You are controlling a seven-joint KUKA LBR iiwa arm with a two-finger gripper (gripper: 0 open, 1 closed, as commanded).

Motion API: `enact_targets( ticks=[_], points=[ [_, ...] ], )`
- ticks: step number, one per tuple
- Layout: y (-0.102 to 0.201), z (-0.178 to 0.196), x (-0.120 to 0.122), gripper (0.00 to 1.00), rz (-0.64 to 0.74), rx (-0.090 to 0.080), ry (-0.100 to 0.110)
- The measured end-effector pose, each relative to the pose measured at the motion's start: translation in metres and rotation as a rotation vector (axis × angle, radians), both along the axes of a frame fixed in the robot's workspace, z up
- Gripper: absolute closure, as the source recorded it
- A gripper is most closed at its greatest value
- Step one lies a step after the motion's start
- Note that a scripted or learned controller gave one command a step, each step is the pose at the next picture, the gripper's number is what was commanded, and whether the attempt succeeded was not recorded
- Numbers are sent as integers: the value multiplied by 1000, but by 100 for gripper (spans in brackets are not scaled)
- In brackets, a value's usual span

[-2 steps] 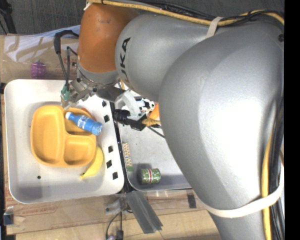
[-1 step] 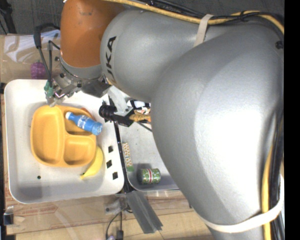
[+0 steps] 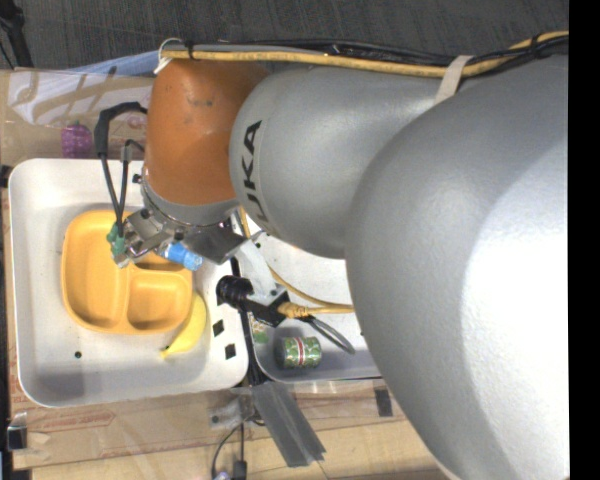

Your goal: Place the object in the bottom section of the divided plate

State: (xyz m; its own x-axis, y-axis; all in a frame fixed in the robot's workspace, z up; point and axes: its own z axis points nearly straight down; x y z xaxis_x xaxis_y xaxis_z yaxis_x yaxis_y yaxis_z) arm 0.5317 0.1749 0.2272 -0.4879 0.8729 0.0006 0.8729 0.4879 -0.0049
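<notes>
You've got 2 white bins here: the left bin [image 3: 40, 368] and the right bin [image 3: 325, 373], the latter mostly covered by the arm [image 3: 400, 198]. 1 arm, grey w/ 1 orange band [image 3: 190, 118], coming in from the right and hanging over the left bin.

In the left bin: 1 yellow divided plate [image 3: 100, 268], its sections partly hidden under the wrist. 1 banana [image 3: 187, 330] lies at the plate's lower right edge, touching or overlapping the rim; you can't tell from this angle if it's inside a section or just on the rim.

The gripper [image 3: 145, 243] sits over the plate's right side, approx above the divider. Can't tell its state: it's hidden by wrist hardware and a blue fitting [image 3: 183, 258].

In the right bin: 1 green can [image 3: 298, 350], lying on its side, near the bin's front wall, well apart from the banana.

Outside the bins, 1 purple object [image 3: 75, 138] at upper left on the bench; too blurry to ID.
</notes>
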Motion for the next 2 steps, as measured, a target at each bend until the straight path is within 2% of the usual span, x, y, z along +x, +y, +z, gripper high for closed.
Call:
enact_targets(
  ticks=[1,2],
  points=[
    [-27,-2,19,100,-106,0,-3],
    [-32,-4,49,100,-34,0,-3]
  ],
)
